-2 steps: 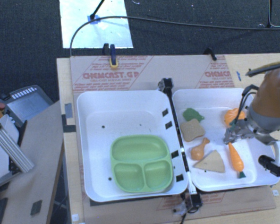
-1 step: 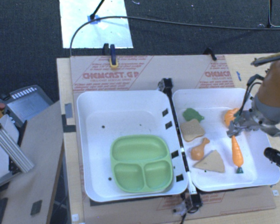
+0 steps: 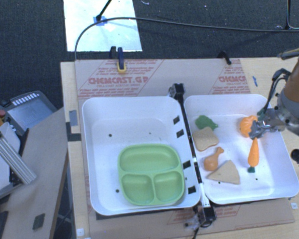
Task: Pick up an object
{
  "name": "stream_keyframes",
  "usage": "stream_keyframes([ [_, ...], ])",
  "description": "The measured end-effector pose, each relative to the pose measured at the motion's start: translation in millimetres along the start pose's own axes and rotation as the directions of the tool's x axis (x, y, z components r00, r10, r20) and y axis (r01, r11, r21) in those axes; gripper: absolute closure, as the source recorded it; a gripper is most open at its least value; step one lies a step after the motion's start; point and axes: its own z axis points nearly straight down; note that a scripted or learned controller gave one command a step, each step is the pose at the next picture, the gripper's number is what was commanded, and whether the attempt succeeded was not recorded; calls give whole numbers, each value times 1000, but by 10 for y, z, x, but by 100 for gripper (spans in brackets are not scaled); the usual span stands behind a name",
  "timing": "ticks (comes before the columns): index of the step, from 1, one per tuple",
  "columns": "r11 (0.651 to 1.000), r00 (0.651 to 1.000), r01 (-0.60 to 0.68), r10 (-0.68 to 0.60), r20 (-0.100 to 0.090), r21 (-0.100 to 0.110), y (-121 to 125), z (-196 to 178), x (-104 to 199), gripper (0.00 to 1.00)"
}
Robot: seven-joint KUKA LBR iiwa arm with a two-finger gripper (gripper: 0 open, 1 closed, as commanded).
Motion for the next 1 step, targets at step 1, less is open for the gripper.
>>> stream_keyframes([
  [1, 1000, 1000, 0, 0, 1, -2, -40, -621, -27, 100],
])
